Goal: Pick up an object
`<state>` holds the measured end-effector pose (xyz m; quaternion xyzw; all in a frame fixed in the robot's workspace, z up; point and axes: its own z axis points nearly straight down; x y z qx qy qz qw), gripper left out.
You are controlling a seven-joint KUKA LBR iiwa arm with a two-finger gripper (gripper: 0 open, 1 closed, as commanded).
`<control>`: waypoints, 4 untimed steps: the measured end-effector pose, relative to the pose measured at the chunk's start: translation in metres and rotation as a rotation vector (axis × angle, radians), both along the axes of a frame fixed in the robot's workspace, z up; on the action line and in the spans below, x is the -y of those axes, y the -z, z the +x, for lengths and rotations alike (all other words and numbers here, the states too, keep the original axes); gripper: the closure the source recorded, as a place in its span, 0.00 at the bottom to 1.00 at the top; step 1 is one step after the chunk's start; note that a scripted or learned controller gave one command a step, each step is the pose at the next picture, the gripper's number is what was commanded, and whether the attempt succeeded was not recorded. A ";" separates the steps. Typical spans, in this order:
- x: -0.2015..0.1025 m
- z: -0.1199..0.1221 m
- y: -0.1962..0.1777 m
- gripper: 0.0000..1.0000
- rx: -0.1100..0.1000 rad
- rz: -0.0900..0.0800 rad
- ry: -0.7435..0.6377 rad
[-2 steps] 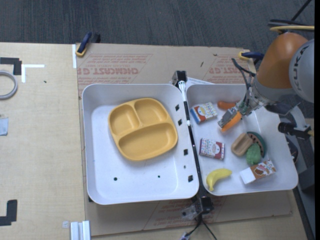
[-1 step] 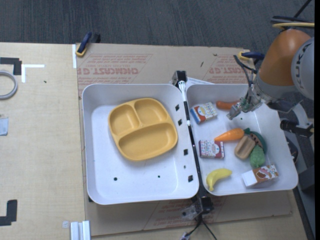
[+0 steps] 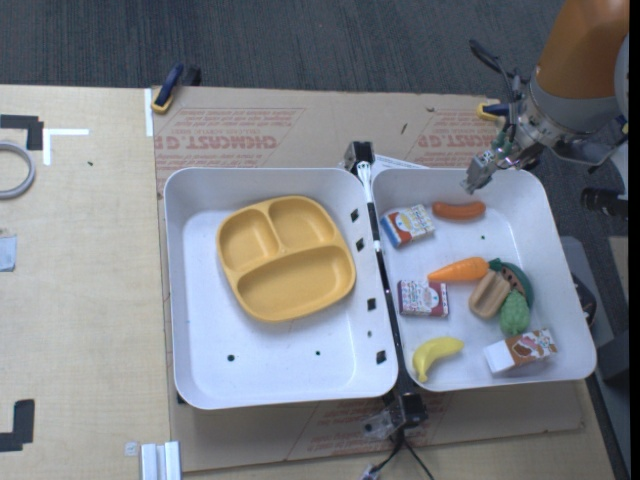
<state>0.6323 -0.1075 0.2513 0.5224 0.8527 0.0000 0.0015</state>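
My gripper (image 3: 479, 176) hangs over the far rim of the right bin (image 3: 560, 258), just above and to the right of a red sausage (image 3: 458, 209). Nothing shows in its grasp. Below the sausage lie a small blue-and-red carton (image 3: 407, 225), an orange carrot (image 3: 458, 270) and a red-and-white carton (image 3: 422, 298). A hot-dog bun (image 3: 489, 294) rests against a green vegetable (image 3: 515, 310). A yellow banana (image 3: 436, 355) and a white-and-orange box (image 3: 520, 350) sit near the front wall.
The left bin (image 3: 190, 298) holds a yellow divided plate (image 3: 287, 258). Both bins rest on a cardboard sheet (image 3: 250, 133). A blue clamp (image 3: 170, 85) sits at the cardboard's far left corner, and the arm's orange band (image 3: 590, 28) looms at the top right.
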 end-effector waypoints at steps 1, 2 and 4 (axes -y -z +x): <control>-0.004 -0.009 -0.141 1.00 0.000 -0.001 -0.164; -0.003 -0.008 -0.151 1.00 0.002 -0.002 -0.164; -0.004 -0.006 -0.171 1.00 0.008 -0.006 -0.167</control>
